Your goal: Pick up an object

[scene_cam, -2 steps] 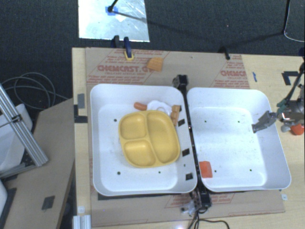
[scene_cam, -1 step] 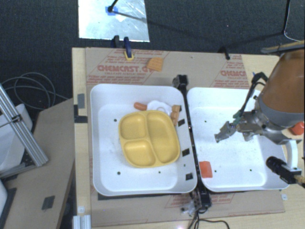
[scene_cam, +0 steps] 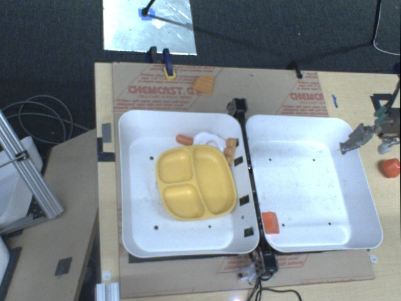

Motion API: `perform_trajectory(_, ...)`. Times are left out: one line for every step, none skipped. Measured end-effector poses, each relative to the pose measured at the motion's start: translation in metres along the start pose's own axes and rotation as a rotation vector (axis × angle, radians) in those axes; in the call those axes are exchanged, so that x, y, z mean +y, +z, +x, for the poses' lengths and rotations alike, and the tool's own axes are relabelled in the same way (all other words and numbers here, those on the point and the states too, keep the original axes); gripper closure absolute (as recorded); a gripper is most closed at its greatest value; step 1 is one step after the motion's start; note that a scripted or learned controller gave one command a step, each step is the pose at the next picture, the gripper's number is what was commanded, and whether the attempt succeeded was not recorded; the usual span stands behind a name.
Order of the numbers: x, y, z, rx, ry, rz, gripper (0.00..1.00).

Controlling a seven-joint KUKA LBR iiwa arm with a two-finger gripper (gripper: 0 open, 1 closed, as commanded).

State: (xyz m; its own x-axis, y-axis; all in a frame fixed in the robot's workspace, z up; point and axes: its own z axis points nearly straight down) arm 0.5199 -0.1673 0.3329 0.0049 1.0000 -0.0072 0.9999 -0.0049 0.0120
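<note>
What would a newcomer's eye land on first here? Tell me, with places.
The yellow divided tray stands out, filling the middle of the left bin. Next is the small orange block in the near-left corner of the right bin. The gripper sits over that bin's far-right edge.

This looks like a robotics lab or test room. Two white bins sit side by side on a cardboard-covered surface, clamped at the back edge with a blue and yellow clamp. Loose cables lie on dark carpet beside an aluminium frame rail.
</note>
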Motion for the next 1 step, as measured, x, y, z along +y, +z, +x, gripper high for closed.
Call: perform_trajectory(-0.0239, -0.0419, 0.1299, 0.01, -0.021, 0.005, 0.0)
